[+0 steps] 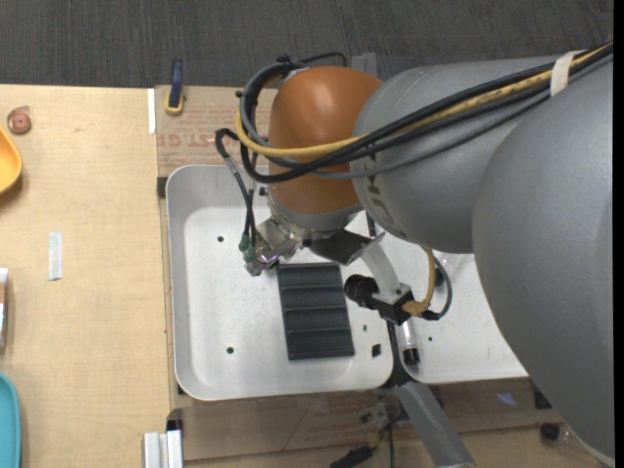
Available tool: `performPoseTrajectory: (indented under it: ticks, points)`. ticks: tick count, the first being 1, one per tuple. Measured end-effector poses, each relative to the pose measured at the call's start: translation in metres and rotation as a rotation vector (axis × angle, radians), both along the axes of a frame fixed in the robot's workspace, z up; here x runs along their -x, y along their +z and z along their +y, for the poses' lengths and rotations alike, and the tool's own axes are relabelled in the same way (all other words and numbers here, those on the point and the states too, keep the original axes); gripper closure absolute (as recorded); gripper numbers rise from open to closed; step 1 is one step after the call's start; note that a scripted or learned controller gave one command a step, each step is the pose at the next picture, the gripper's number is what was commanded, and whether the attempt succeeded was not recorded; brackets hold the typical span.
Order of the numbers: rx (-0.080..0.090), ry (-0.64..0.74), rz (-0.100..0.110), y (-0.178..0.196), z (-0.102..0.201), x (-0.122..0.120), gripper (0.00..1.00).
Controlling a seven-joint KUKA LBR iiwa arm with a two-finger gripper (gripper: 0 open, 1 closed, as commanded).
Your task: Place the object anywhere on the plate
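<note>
The grey arm (507, 164) is closest to the lens and takes up the right half of the view, with black and yellow cables (292, 154) looped over its orange band (312, 144). Below the band, the gripper (317, 310) shows as a black ribbed block pointing down into the left bin (195, 291). From this angle you cannot tell whether it is released, clenched or grasping anything. Just right of the gripper, a black fitting (366, 291) with a short cable hangs over the seam where the left bin meets the right bin (458, 349).

Where the object lies cannot be told, because the arm covers much of both bins.

Left of the gripper, the bare white floor of the left bin carries a few small dark marks. Further left is the wooden counter (88, 261) with a small pale strip (55, 256) on it. An orange item (6, 169) and a teal item (6, 422) are cut off at the counter's left edge, and it is unclear what they are.

Beyond the gripper, printed cardboard (200, 125) lies under the bin's far rim, with a blue clamp (175, 84) at its edge. A small reddish disc (18, 120) sits at the counter's far left. Farthest off is dark carpet (146, 18).
</note>
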State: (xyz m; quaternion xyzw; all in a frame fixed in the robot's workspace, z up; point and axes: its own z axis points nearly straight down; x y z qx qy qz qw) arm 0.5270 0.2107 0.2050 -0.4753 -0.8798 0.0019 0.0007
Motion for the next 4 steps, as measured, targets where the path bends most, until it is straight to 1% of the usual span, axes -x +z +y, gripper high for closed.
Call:
performPoseTrajectory:
  ticks: [1,2,3,4]
  points:
    - [0.0,0.123,-0.002,0.135,0.002,0.018,1.0]
    - [-0.003,0.704,-0.001,0.142,0.008,0.042,1.0]
    - [-0.002,0.625,-0.003,0.145,0.017,-0.044,1.0]
    - [-0.003,0.715,-0.001,0.074,0.017,-0.045,1.0]
